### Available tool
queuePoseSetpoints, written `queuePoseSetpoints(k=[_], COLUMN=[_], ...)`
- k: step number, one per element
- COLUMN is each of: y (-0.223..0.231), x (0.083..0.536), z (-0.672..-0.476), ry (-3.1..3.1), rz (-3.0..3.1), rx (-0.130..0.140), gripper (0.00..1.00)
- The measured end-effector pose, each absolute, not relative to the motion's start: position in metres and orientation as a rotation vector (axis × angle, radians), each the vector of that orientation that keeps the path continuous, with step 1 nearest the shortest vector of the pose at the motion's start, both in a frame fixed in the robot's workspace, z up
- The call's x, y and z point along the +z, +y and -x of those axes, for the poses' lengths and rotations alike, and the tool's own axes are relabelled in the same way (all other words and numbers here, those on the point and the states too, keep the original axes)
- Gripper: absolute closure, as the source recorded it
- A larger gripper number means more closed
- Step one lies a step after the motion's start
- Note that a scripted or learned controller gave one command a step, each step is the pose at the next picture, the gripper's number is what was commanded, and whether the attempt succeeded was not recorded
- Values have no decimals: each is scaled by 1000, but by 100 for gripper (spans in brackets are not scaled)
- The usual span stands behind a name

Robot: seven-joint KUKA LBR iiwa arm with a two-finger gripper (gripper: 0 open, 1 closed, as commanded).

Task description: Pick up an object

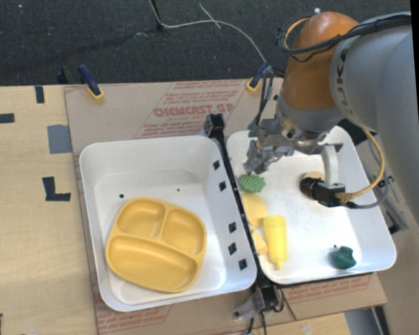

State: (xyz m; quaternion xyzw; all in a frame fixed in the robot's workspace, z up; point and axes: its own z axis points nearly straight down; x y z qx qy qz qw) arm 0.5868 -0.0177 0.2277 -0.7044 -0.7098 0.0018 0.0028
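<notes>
Camera view: gripper (255, 168) low in right bin (368, 255).
Jaw state cannot be told; green piece (252, 184) just below fingertips.

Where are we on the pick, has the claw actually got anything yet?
Done: the arm has reached into the right bin, and the claw sits just above the light green object near the divider. In hand: nothing visibly held; I can't tell the grip state. Left: the grasp and lift. The yellow piece and dark green object lie untouched on the bin floor.
</notes>
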Motion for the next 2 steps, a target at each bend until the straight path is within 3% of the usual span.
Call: queuePoseSetpoints(k=[2], y=[100], x=[212], z=[-609], ry=[-2226], rz=[2209], rx=[10], gripper=[100])
